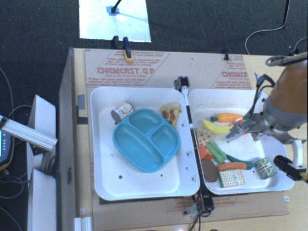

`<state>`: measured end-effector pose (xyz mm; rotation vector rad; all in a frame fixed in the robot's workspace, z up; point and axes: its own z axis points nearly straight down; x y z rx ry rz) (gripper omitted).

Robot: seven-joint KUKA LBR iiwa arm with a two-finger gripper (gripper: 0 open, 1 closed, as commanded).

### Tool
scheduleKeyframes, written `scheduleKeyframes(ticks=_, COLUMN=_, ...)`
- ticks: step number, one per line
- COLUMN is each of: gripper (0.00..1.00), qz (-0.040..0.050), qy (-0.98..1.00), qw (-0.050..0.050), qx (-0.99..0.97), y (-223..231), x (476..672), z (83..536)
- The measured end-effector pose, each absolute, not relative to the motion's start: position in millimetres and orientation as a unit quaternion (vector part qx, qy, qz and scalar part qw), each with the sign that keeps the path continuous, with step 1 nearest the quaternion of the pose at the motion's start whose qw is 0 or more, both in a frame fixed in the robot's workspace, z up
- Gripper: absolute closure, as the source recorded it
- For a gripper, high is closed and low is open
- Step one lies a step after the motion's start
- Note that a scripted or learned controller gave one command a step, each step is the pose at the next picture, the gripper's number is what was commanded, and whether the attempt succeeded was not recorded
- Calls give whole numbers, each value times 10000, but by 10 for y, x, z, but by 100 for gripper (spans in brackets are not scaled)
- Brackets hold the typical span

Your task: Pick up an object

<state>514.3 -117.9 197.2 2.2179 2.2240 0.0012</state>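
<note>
Object to be picked: none is yet in the grasp, as far as can be seen. The claw (237, 133) hangs low in the right bin (276, 186), its tip just right of the banana (216, 127) and just below the carrot (229, 117), with a small red thing beside it too blurred to identify. Whether the claw is spread or pressed together cannot be told; nothing is seen between its parts. The candidates lie loose in the right bin: banana, carrot, a green stalk (216, 151), a sausage (232, 166), a patterned box (231, 178), a green-and-white packet (265, 168) and a brown disc (209, 170). The left bin (108, 177) holds a blue divided plate (146, 139), a small can (122, 111) and a pizza slice (170, 113), all well apart from the claw. Judgement: the approach appears complete; the grip and the lift remain to be done, and the banana or carrot is the likely target.
</note>
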Motion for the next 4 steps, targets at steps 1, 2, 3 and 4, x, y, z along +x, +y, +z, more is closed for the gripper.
scheduleKeyframes(ticks=1, gripper=0, qz=6, qy=7084, qw=15, qx=7058, y=-1503, x=6066, z=1986)
scheduleKeyframes(ticks=2, gripper=0, qz=20, qy=7075, qw=52, qx=7066, y=-1095, x=6302, z=992)
scheduleKeyframes(ticks=3, gripper=100, qz=19, qy=7079, qw=29, qx=7063, y=-1080, x=6294, z=1067)
scheduleKeyframes(ticks=4, gripper=0, qz=18, qy=7079, qw=27, qx=7063, y=-1079, x=6293, z=1066)
